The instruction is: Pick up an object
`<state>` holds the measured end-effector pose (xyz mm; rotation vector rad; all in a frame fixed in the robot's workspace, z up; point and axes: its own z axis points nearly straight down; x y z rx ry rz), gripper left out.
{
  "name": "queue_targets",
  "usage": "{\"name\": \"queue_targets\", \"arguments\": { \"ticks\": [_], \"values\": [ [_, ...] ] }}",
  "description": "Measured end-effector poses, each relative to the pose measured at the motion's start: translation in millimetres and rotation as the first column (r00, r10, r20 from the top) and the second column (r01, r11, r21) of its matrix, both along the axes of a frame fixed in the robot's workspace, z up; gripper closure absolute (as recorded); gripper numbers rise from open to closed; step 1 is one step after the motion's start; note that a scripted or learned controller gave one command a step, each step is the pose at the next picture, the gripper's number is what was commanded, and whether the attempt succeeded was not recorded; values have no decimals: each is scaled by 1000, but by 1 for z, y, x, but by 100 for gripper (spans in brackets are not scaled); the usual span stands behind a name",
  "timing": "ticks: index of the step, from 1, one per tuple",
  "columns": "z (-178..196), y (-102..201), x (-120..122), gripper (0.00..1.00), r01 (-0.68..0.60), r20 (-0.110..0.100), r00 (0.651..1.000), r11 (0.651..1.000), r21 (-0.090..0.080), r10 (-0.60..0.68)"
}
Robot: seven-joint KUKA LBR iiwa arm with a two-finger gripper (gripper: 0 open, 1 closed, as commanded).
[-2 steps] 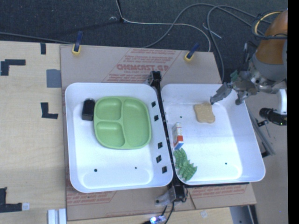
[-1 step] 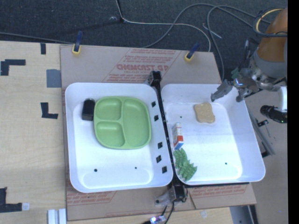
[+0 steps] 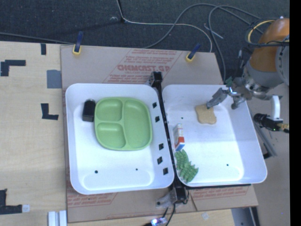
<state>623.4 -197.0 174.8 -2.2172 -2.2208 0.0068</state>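
The open pincer (image 3: 225,99) is hovering beside the tan cookie (image 3: 206,114), risking sliding off its flat edge.

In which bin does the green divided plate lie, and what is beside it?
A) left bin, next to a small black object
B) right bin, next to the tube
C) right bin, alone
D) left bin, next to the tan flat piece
A: the green divided plate lies in the left bin, with the small black object at its left edge.
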Motion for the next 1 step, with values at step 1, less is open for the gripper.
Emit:
{"name": "queue_targets", "arguments": {
  "ticks": [1],
  "values": [
    [-52, 10, -6, 0, 0, -1, 1000, 1000, 1, 0]
  ]
}}
